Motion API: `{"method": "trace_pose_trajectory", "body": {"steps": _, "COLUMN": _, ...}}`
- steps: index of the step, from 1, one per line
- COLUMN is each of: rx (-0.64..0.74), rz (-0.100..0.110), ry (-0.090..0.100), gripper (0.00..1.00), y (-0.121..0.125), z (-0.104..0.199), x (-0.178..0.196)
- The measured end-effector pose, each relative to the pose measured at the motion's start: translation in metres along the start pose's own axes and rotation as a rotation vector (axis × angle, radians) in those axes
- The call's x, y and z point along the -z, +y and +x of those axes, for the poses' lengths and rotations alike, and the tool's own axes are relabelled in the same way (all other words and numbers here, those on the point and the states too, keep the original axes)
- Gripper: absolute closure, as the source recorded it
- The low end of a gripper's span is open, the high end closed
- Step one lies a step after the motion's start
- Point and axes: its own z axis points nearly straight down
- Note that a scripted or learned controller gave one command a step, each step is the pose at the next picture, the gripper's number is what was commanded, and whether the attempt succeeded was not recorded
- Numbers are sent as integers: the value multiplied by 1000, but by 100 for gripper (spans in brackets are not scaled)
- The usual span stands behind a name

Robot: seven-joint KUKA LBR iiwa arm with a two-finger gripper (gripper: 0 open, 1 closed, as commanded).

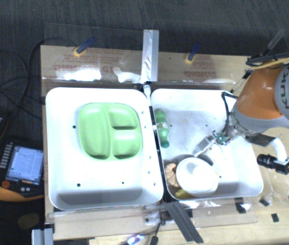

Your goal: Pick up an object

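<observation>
Gripper (204, 146) hangs low in the right bin (246, 185), just above the white bowl (197, 176); I can't tell how it's set. A green bottle (161, 128) lies by the divider, and a green divided tray (109, 130) fills the left bin (62, 188).

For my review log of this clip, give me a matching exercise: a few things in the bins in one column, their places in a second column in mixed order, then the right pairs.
Things:
1. green divided tray
2. green bottle
3. white bowl
4. gripper

Places:
A. near front edge of the right bin
B. above the middle of the right bin, just behind the bowl
C. middle of the left bin
D. along the right bin's left wall, beside the divider

Pairs: 1-C, 2-D, 3-A, 4-B
</observation>
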Motion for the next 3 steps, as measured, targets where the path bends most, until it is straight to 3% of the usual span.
{"method": "trace_pose_trajectory", "body": {"steps": 1, "rx": 1, "rz": -6, "ry": 2, "gripper": 100, "y": 2, "z": 1, "x": 9}}
{"method": "trace_pose_trajectory", "body": {"steps": 2, "rx": 1, "rz": -6, "ry": 2, "gripper": 0, "y": 2, "z": 1, "x": 9}}
{"method": "trace_pose_trajectory", "body": {"steps": 3, "rx": 26, "rz": -11, "ry": -10, "gripper": 0, "y": -34, "z": 2, "x": -36}}
